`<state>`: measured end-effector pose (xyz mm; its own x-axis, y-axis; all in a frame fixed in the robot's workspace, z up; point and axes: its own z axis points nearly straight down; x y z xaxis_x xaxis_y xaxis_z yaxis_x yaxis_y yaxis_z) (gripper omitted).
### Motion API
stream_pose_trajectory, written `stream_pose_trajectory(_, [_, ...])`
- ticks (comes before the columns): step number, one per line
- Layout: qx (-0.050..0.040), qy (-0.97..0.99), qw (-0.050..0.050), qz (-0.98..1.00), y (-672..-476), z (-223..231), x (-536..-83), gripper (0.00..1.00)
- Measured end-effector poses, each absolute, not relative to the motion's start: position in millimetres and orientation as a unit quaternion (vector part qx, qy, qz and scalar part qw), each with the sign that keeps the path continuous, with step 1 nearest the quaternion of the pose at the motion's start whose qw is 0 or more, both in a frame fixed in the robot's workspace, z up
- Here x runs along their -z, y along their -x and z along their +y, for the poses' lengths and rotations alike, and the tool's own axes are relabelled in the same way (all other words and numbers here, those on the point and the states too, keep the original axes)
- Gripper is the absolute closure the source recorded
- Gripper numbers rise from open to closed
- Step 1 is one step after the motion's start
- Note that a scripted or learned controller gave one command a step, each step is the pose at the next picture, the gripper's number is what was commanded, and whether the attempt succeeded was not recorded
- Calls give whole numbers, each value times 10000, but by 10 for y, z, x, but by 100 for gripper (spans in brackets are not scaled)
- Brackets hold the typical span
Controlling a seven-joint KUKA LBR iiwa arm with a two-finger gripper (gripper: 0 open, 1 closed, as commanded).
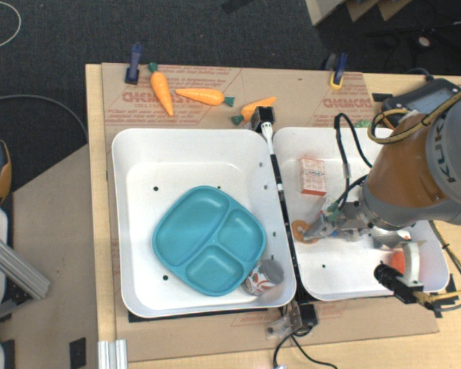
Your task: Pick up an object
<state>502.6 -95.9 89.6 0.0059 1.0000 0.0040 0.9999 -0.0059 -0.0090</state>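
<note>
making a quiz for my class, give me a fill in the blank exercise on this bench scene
1. The teal divided tray lies in the ____ bin.
2. The number of toy carrots lying on the board behind the bins is ____.
3. The small red and white box lies in the ____ bin.
4. The arm is over the ____ bin.

Missing words: left; three; right; right

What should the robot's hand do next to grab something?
Probably lower a little and close on the orange ring. The hand sits right beside it at the left edge of the right bin, with the small carton farther off.
</note>
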Motion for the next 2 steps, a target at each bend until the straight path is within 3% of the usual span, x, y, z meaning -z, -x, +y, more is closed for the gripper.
stream_pose_trajectory(1, [26, 7067, -15, -7075, -5457, -1223, -879, 0])
stream_pose_trajectory(2, [19, 7064, -42, -7078, -5723, -918, -882, 0])
